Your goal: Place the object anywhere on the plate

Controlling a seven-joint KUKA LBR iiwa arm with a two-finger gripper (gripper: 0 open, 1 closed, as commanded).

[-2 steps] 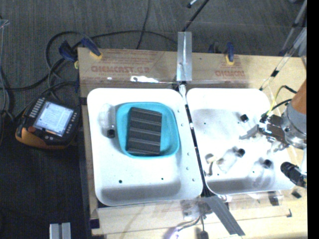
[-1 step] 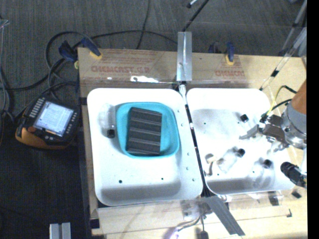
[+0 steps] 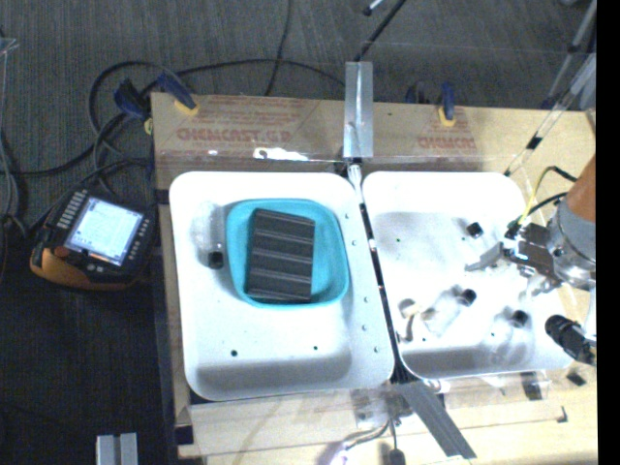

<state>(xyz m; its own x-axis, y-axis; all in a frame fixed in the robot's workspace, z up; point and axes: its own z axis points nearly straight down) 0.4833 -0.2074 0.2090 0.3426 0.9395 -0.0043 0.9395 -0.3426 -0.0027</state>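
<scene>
Grey arm (image 3: 581, 231) reaches low over right bin (image 3: 426, 211)

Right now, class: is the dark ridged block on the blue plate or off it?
On it. The dark ridged block lies flat inside the blue plate, whose rim shows around it, in the left bin.

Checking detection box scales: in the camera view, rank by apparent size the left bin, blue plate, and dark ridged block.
1. Left bin
2. Blue plate
3. Dark ridged block, lying on the plate
</scene>
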